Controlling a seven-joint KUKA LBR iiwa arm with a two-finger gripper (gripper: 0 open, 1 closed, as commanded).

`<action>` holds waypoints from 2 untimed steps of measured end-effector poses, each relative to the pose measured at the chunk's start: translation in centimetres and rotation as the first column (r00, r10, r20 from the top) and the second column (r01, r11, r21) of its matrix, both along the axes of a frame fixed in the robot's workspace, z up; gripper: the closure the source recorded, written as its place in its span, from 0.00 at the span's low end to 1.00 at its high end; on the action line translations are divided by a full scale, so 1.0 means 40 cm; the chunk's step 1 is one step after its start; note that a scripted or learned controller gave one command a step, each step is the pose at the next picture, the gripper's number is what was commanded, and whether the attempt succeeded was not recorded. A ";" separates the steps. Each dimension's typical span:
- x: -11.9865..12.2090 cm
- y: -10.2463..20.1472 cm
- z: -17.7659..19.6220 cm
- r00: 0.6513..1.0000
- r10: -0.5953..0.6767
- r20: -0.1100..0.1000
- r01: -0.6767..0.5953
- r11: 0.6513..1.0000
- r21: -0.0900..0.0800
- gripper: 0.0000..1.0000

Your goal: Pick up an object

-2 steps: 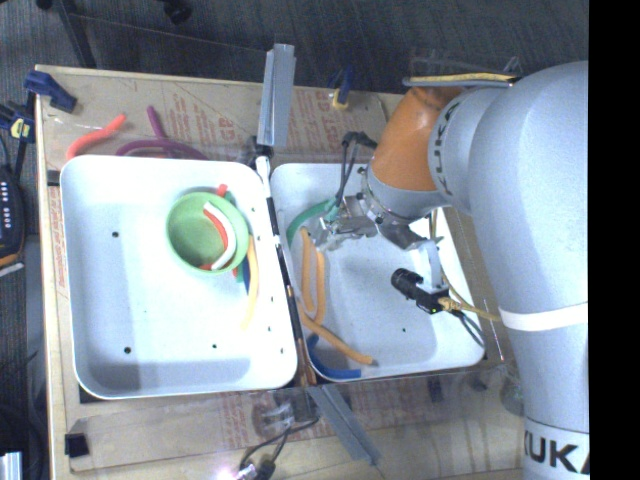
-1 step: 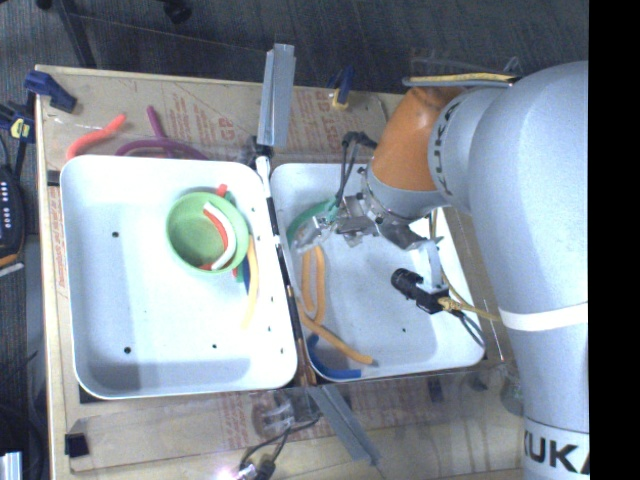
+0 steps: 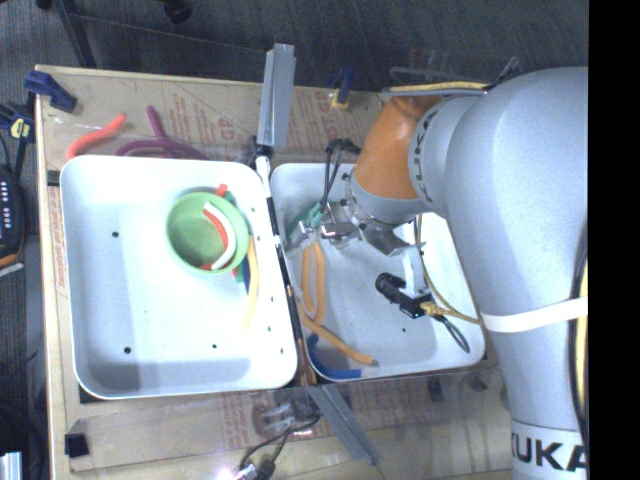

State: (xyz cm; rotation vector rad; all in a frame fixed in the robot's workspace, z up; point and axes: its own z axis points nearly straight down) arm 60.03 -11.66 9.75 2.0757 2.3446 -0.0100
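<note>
Plainly, nothing has been lifted yet, as far as this view shows. The nearest candidates for picking lie in the right bin (image 3: 455, 353): an orange strip (image 3: 314, 280) running along that bin's left side, a blue piece (image 3: 335, 368) in its lower left corner, and a small greenish item (image 3: 305, 223) just under the tool, near the bin's upper left. The gripper (image 3: 330, 223) sits low over that upper-left part of the right bin, close to the greenish item, but whether its fingers are spread or pressed together cannot be told from here, since the wrist and cables crowd them; no object can be seen held between them.

Outward from the right bin, the left bin (image 3: 90, 268) lies just beside it and holds a green bowl (image 3: 200, 233) with red and white bits at its rim and a yellow strip (image 3: 252, 288) toward the shared wall. The grey arm (image 3: 520, 218) with its orange band (image 3: 390, 158) reaches over the right bin from the far side.

By judgement, the approach is made; the grasp and the lift remain to be done, or at least to be shown.
</note>
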 end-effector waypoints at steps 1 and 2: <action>0.000 0.004 0.022 1.000 0.003 -0.002 -0.003 1.000 0.003 1.00; 0.001 0.002 0.024 1.000 0.003 -0.001 -0.003 1.000 0.002 0.00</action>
